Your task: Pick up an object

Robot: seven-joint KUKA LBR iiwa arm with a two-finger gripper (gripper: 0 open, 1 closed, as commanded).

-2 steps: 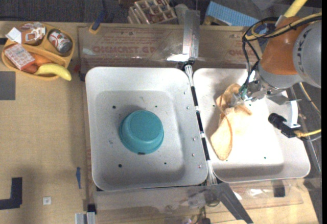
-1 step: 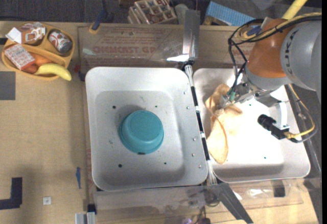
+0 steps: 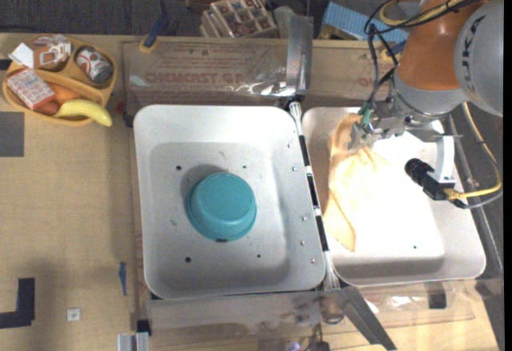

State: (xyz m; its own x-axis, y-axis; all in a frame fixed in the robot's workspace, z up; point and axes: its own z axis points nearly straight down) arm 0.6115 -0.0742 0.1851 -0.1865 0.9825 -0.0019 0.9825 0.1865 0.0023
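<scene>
Hand [image 3: 370, 131] sits low over the top edge of the yellow cloth [image 3: 346, 181] in the right bin [image 3: 464, 261], its grip impossible to read from here, so the limp fabric may slip free on lifting

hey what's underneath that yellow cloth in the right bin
The yellow cloth lies on the right bin floor along its left wall. Anything beneath it is covered, so I can't tell.
</scene>
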